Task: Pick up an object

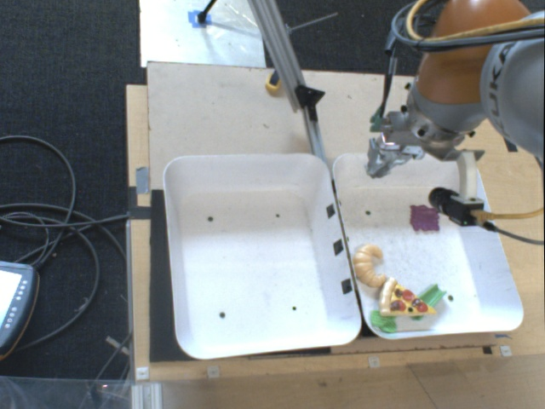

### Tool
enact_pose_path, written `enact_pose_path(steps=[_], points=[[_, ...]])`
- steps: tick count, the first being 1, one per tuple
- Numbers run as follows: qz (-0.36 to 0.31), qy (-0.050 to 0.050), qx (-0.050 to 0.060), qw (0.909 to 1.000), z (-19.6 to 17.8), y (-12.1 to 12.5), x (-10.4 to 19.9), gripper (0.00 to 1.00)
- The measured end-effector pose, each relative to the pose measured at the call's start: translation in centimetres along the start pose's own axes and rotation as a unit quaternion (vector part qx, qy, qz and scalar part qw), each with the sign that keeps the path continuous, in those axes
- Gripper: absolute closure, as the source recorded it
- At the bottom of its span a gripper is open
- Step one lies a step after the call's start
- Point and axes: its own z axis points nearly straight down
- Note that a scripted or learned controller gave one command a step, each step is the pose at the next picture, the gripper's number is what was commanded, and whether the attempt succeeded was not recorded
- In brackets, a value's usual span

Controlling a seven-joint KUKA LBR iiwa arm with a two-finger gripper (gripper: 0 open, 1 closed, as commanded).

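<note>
On the table the left bin [255, 254] holds nothing to grasp. In the right bin [485, 254] a curled croissant toy [369, 263] and a pizza slice toy [406, 302] lie near the front-left corner — well apart from the gripper [381, 164], which hangs at the bin's far edge. Its state cannot be told. A purple object [424, 218] lies nearer, right of the gripper and toward the front.
</note>
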Motion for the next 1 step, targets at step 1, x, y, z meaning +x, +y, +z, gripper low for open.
enact_pose_path(steps=[1], points=[[-0.001, 0.001, 0.001, 1.0000, 0.82, -0.63, 6.35, 1.00]])
